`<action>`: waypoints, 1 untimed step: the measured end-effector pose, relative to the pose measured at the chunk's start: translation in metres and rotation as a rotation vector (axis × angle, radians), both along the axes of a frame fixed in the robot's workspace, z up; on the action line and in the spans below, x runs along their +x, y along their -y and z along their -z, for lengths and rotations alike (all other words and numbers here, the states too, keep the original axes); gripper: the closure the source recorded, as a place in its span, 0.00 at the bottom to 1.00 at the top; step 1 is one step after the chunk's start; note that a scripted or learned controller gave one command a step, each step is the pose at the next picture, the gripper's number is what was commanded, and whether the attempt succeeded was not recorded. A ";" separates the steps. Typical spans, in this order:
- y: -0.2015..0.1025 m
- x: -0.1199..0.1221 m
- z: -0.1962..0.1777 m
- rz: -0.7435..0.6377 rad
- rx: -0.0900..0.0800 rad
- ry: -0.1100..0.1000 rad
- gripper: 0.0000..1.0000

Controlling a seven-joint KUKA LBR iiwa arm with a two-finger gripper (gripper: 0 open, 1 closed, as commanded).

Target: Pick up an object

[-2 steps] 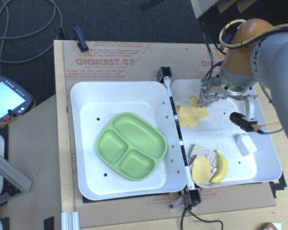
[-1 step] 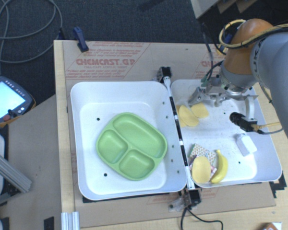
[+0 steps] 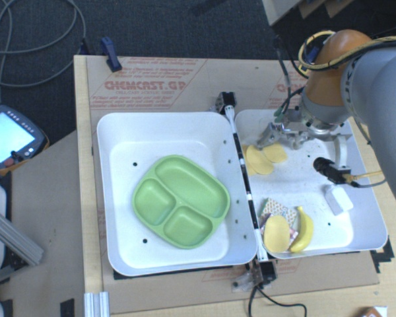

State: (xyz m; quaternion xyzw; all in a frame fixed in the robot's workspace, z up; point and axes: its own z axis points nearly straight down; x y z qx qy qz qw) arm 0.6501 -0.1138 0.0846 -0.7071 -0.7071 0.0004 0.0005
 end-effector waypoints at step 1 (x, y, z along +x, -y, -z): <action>-0.008 -0.003 0.000 -0.001 0.000 0.000 0.00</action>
